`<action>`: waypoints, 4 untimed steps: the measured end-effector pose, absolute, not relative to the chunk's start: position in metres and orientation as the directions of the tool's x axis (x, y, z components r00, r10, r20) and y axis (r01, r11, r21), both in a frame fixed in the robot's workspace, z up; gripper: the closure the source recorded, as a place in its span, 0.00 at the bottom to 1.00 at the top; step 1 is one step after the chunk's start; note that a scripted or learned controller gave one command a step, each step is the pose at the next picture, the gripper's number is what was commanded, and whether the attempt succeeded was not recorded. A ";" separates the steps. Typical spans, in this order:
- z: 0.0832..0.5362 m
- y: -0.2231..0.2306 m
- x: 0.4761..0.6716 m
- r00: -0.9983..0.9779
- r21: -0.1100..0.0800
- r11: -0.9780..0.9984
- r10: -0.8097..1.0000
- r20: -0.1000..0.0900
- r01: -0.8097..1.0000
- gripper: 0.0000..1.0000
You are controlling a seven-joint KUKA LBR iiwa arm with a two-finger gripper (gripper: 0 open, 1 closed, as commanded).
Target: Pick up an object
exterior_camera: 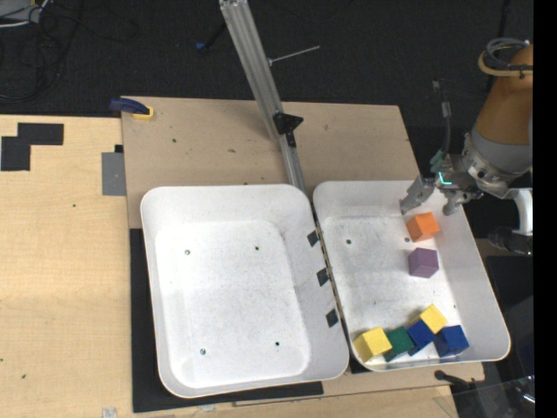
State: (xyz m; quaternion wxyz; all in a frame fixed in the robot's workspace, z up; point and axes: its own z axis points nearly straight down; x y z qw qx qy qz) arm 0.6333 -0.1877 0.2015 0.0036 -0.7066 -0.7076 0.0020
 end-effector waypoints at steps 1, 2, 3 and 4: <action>0.205 -0.187 0.634 -0.004 -0.003 0.004 1.000 0.000 1.000 0.00; 0.145 -0.181 0.641 -0.005 -0.008 0.005 1.000 0.002 1.000 0.00; 0.121 -0.182 0.646 -0.003 0.017 0.003 1.000 -0.005 1.000 0.00; 0.129 -0.183 0.646 -0.004 0.016 0.005 1.000 -0.007 1.000 1.00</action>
